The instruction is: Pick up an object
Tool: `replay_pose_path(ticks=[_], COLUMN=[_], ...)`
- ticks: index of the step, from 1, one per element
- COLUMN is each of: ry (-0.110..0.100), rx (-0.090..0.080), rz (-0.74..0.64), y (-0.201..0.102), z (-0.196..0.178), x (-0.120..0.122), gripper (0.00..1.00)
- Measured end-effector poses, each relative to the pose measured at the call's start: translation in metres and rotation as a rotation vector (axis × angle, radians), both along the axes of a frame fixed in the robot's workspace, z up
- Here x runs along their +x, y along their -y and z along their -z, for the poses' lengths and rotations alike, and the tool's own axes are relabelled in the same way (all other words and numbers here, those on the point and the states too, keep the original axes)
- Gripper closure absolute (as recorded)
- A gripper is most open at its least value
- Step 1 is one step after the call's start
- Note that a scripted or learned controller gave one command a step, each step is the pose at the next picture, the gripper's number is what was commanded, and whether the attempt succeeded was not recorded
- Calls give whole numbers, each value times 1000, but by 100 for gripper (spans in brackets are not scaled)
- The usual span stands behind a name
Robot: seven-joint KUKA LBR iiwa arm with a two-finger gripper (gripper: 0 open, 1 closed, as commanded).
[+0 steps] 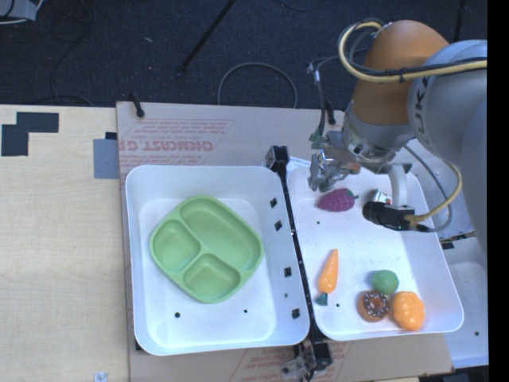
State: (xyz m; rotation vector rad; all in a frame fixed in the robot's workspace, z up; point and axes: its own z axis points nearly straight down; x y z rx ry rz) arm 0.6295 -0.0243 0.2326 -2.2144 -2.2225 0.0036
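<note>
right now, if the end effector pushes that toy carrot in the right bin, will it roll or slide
The toy carrot looks like a rounded, tapered cone lying on its side, so it would probably roll in an arc rather than straight. It looks like smooth plastic on the slick white right bin, so sliding seems likely too. Probably light and stiff.

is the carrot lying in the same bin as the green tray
No, the carrot lies in the right bin; the green tray sits in the left bin.

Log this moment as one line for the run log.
end effector: over right bin, far end, by purple grapes | nothing seen held | carrot, donut untouched | green plate in left bin
</note>
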Motion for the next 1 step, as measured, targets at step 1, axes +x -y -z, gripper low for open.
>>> replay_pose_path(ticks=[1], ry=[3], rx=[0], rz=[-1], y=[-55], z=[-3], x=[12], gripper=[100])
